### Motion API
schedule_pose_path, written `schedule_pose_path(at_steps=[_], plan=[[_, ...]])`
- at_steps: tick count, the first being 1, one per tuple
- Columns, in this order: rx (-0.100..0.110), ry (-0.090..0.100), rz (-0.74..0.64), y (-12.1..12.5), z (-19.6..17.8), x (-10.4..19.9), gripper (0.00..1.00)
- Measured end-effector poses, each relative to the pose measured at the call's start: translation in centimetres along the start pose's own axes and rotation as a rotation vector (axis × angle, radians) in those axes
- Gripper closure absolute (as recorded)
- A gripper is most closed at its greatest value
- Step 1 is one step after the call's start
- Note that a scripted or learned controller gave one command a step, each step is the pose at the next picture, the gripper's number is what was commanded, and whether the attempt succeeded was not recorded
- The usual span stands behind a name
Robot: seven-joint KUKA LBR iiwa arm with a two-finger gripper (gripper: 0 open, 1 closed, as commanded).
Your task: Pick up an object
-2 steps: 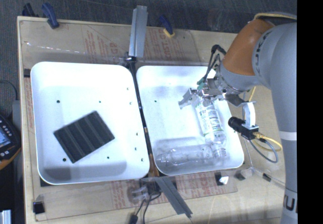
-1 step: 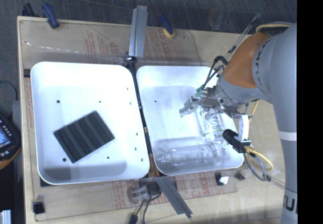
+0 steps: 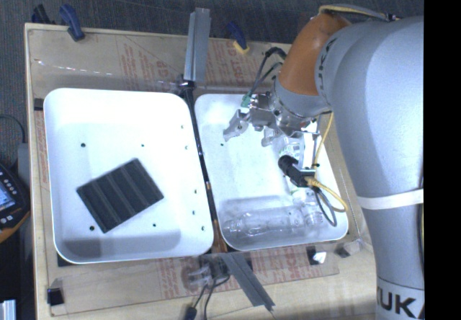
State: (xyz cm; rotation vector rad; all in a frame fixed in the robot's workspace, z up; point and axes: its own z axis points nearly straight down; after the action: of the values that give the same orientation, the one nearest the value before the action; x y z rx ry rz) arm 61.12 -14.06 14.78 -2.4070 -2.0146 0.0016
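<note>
While the end effector (image 3: 248,127) hovers spread and empty, clear bottle (image 3: 274,221) below, black ribbed pad (image 3: 119,194) in left bin (image 3: 65,106)

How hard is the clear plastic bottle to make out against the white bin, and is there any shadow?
Camera view: the clear plastic bottle nearly blends into the right white bin; the dark ribbed rectangular pad contrasts sharply; soft shadow lies along the left white bin's near wall.

clear glossy plastic bottle (image 3: 274,223), matt black ribbed pad (image 3: 119,194), smooth white bins (image 3: 115,106).
</note>
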Motion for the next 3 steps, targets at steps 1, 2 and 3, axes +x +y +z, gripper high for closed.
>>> schedule_pose_path(at_steps=[1,2,3], plan=[[-0.002,-0.001,-0.133,-2.9,-7.8,-5.2,0.00],[0.002,0.000,-0.238,-2.0,-4.8,-7.0,0.00],[0.000,-0.001,-0.325,3.4,4.1,-5.6,0.00]])
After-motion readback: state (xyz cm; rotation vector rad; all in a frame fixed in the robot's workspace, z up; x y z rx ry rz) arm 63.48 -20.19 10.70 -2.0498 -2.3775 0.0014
